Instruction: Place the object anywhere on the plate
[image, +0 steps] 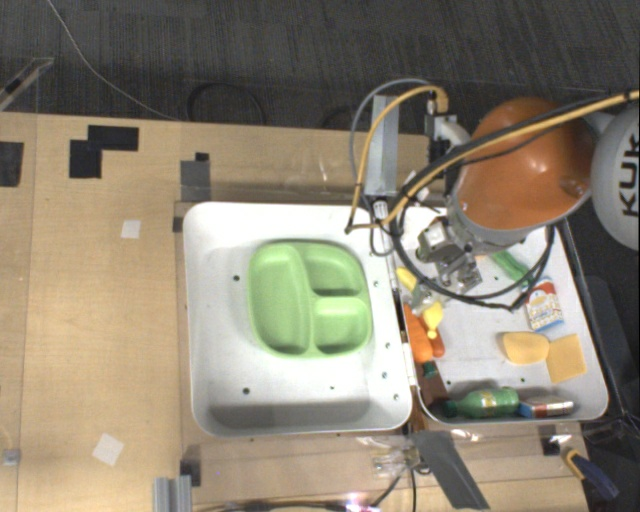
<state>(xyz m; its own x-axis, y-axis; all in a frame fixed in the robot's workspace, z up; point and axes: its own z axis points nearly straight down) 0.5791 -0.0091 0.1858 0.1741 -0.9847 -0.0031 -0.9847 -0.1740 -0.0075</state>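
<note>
A light green plate (306, 297) with three compartments lies in the left white bin (215, 390). My gripper (441, 268) hangs below the orange wrist band over the left part of the right bin (590, 395), wrapped in cables. Just beneath it lie a small yellow piece (433, 319) and an orange carrot-like piece (423, 346) against the bin's left wall. Whether the gripper touches either of them is hidden by the arm and the cables.
The right bin also holds a green bottle (485, 403) along the front wall, two yellow cheese-like pieces (543, 351), a small white carton (543, 306) and a green stick (509, 265). The arm's orange band (524, 165) covers the bin's back part.
</note>
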